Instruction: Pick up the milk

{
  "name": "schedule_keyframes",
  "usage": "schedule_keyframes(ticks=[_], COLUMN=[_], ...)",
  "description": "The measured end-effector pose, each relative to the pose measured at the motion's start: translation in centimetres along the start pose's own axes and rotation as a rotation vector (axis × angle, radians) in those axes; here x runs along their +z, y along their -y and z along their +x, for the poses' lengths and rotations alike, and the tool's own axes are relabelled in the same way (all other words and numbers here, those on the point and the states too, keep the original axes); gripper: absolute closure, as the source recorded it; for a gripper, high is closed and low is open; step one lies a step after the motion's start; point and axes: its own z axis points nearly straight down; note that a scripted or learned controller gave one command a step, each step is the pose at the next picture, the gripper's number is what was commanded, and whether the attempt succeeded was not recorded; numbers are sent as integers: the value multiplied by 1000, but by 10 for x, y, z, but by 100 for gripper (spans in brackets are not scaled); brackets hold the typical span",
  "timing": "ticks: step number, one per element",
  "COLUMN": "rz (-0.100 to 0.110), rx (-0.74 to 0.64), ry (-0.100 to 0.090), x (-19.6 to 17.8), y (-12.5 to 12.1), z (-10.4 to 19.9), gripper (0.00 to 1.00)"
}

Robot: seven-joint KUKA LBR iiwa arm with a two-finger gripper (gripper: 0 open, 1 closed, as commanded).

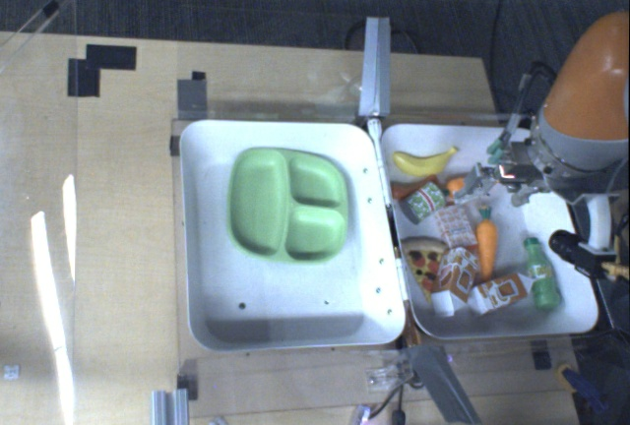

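pincer (497, 179): small dark fingers hanging over the upper right part of the right bin; too blurred to tell how far apart they are or whether anything is between them.
arm (591, 98): orange band and grey wrist just right of the pincer, cut off by the frame's right edge and covering the bin's upper right corner.
right bin (581, 320): white, under the pincer; far rim partly hidden by the arm.
milk (425, 202): small green-and-white carton left of the pincer and slightly below, lying tilted; label unreadable.
banana (423, 160): yellow, left of the pincer, near the bin's top edge.
carrot (485, 246): orange, upright, just below the pincer.
green bottle (540, 277): below and right of the pincer.
cartons (472, 285): red-white packs well below the pincer, overlapping, edges hard to separate.
pizza slice (423, 261): below-left, partly under the packs.
left bin (212, 315): far left of the pincer.
green tray (288, 203): sectioned, lying in the left bin.
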Motion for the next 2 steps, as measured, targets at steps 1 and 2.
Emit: schedule_keyframes(ticks=[1,2], rz=[0,-33], rx=[-455,-466], ry=[0,10], x=[95,125], y=[30,51], z=[10,-2], gripper=[0,0])
